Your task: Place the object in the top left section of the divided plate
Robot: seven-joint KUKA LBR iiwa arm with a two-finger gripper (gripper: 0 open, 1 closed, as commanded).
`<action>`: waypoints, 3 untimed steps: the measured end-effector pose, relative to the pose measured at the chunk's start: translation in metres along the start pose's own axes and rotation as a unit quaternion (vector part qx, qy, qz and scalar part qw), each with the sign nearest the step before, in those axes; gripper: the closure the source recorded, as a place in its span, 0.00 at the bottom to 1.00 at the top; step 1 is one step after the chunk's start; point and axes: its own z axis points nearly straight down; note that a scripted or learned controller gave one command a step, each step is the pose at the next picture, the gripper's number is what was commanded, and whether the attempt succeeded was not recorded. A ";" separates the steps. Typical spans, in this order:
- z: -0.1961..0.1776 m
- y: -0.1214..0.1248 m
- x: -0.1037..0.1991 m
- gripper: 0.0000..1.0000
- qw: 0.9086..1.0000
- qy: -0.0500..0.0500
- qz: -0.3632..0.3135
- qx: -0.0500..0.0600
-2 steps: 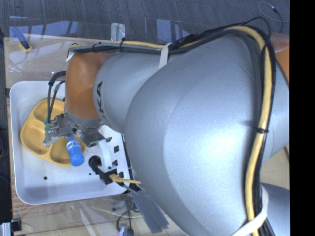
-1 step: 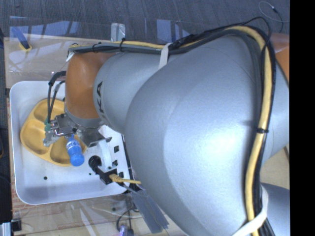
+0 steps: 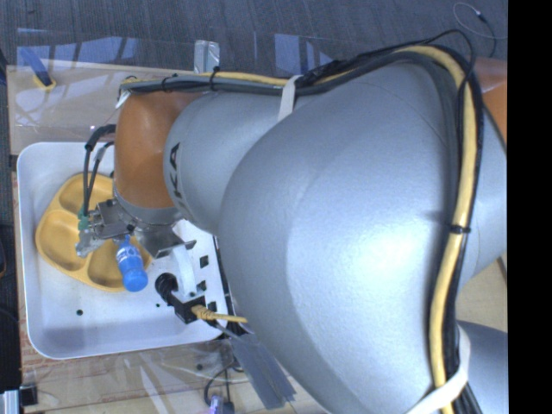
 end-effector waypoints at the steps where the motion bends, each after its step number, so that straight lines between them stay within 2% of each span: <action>1: 0.000 0.000 0.000 0.00 1.000 0.000 0.000 0.000; 2: -0.074 0.006 -0.029 0.00 1.000 0.000 -0.023 -0.002; 3: -0.024 -0.032 -0.014 0.00 0.993 0.000 -0.120 -0.001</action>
